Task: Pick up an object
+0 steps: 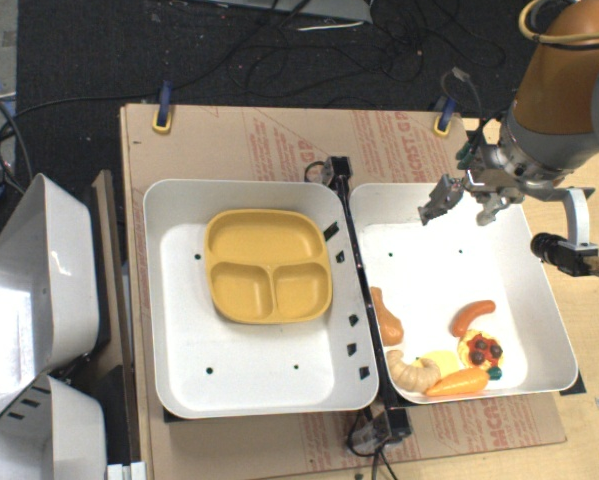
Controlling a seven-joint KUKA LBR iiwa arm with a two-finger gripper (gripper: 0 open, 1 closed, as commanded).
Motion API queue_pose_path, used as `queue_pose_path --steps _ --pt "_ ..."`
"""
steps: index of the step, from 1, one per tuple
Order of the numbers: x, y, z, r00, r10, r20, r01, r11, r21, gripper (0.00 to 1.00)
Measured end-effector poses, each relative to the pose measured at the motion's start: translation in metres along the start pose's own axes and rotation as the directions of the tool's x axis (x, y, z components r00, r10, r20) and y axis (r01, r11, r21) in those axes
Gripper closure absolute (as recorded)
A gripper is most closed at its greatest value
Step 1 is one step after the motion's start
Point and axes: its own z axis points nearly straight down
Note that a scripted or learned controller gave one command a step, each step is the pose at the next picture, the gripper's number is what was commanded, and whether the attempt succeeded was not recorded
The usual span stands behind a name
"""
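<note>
Overhead view of table with two white bins side by side. Left bin (179,368) holds yellow divided plate (269,266). Right bin (539,258) holds toy food clustered at near edge: orange carrot (459,382), red sausage (472,315), small pizza slice (481,349), beige croissant-like piece (413,371), orange piece (383,314) against left wall. Gripper (461,202) hovers above far part of right bin, fingers spread, nothing between them, well apart from food. Judged step: approach, no pick yet. Next move calls for travel toward near edge, descent over one item, then closing.
</note>
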Motion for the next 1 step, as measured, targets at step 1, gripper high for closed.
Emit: queue_pose_path --steps 1 --pt "0.0003 0.0020 -0.0070 1.000 -0.002 0.001 0.002 1.000 -0.013 0.00"
